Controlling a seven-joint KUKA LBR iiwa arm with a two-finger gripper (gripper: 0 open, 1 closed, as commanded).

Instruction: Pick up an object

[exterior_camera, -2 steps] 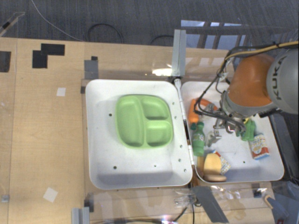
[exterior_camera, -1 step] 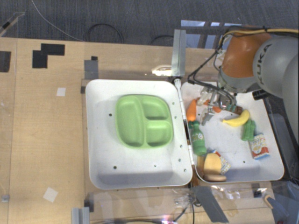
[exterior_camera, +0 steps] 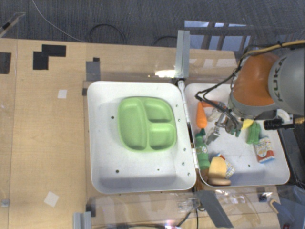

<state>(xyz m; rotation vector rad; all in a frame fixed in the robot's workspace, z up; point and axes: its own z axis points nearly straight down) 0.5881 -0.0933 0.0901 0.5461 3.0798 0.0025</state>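
My gripper (exterior_camera: 220, 130) hangs over the middle of the right bin (exterior_camera: 279, 173), open, with nothing between its fingers. An orange carrot-shaped piece (exterior_camera: 202, 114) lies just to its left, by the bin's left wall. A green bottle (exterior_camera: 203, 152) lies below it along the same wall. To the gripper's right are a small yellow piece (exterior_camera: 247, 123) and a green object (exterior_camera: 253, 133), both partly under the wrist. A white and red carton (exterior_camera: 265, 150) lies further right. A tan and yellow object (exterior_camera: 217, 170) sits at the bin's front.
The left bin (exterior_camera: 102, 175) holds a green divided plate (exterior_camera: 145, 124). A divider wall (exterior_camera: 189, 130) runs between the two bins. Black cables (exterior_camera: 209, 90) loop from the arm over the right bin's back. A grey post (exterior_camera: 183, 51) stands behind the bins.
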